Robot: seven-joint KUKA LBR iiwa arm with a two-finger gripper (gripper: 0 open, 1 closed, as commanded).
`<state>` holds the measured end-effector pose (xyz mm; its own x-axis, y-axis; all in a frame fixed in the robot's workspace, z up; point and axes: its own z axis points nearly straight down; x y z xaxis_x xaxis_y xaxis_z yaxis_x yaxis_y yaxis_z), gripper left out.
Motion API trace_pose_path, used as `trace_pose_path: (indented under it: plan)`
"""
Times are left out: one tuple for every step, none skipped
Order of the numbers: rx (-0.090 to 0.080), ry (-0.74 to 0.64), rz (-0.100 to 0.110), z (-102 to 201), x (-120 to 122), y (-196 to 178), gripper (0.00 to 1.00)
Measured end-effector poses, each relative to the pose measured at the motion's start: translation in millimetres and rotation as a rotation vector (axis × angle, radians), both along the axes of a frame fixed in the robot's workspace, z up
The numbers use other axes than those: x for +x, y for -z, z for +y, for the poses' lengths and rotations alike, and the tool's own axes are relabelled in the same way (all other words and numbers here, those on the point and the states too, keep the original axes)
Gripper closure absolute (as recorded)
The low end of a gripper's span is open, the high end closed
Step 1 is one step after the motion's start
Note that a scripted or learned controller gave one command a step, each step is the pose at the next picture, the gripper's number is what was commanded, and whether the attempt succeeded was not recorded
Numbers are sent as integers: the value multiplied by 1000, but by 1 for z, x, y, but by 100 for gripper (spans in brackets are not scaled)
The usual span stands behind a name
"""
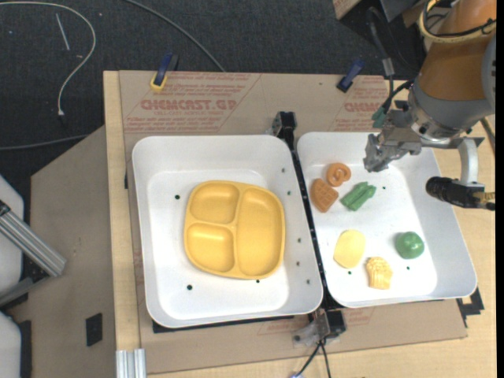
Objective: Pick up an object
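On the desk (118,211) sit two shallow white bins side by side. The left bin (157,172) holds a single yellow tray (235,228) with three compartments, two smaller ones on its left half and one long one on its right; the tray lies flat, roughly in the middle of the bin, and its compartments hold nothing.

The right bin (441,211) holds six small items. An orange swirl-shaped piece (339,173) lies near the upper left, with a brown-orange wedge (324,194) just beside it, lower and to the left. A green oblong piece (357,195) lies just right of the wedge; its long axis runs diagonally, from lower left up to upper right. Lower down are a pale yellow rounded piece (350,248), a small yellow ridged piece (379,272) just below and right of it, and a green round piece (409,245) further right.

The claw (378,157) hangs over the upper part of the right bin, near the swirl piece and above the green oblong piece, with nothing seen between its fingers; whether they are spread or closed I cannot tell.
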<state>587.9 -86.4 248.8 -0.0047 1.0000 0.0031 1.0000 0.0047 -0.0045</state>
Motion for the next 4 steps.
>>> trace_pose_path:
  plan:
    - [0, 0, -1, 58, -17, 3, 100]
    - [0, -1, 0, 111, -34, 14, 100]
    - [0, -1, 0, 159, -59, 11, 100]
    - [-2, 3, 2, 179, -89, 26, 100]
